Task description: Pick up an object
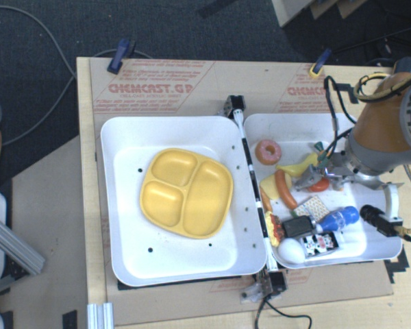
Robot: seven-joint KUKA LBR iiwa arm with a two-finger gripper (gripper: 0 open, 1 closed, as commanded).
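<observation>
Hand lowered into the right bin, over the clutter of small things.

Taking the right bin (380,251) as landmark: at its near rim a white egg (291,250), a printed black-and-white packet (320,242) and a blue bottle (337,219) are seen, the bottle's long axis slanting up toward the right. Toward the middle an orange sausage (285,188) is laid on a slant, just left of the hand (320,178), with a small red thing (320,184) right at the hand. Whether the hand is apart or together cannot be told. Farther back a pink doughnut (268,151) is seen. Left of this bin, the left bin (123,149) is occupied by a yellow divided plate (186,192).
</observation>
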